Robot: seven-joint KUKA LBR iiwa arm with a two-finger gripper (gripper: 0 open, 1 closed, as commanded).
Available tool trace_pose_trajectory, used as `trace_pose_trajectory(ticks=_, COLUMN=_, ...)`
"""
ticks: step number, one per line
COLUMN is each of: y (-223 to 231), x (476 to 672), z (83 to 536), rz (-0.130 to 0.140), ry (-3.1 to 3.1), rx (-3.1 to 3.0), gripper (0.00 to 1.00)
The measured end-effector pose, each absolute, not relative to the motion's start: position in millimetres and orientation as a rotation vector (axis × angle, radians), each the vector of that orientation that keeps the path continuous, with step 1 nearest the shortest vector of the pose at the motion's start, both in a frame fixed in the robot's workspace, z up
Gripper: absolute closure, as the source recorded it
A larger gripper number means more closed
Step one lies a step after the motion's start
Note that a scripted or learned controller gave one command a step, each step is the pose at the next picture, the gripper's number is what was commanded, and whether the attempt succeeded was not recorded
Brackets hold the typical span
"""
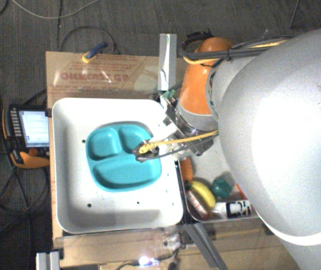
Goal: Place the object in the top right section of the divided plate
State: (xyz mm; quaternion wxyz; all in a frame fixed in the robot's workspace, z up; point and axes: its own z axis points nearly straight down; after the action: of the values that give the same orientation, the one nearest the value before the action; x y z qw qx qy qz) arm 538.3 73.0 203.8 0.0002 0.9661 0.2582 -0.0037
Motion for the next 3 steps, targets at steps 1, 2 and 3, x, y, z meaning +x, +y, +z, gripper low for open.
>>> trace_pose_trajectory(ticks=1, y=-12, x=482.1, z=190, rz=-0.012, ry=0.921, rx=3.005, gripper=1.0)
trace_pose_trajectory(ticks=2, y=-43, x=482.2, z=182, rz=-0.012, ry=0.975, rx=2.988, gripper=1.0)
trace_pose_trajectory(ticks=3, y=15, x=483.2, z=206, rz=-0.008, ry=1.099, rx=2.945, gripper=1.0)
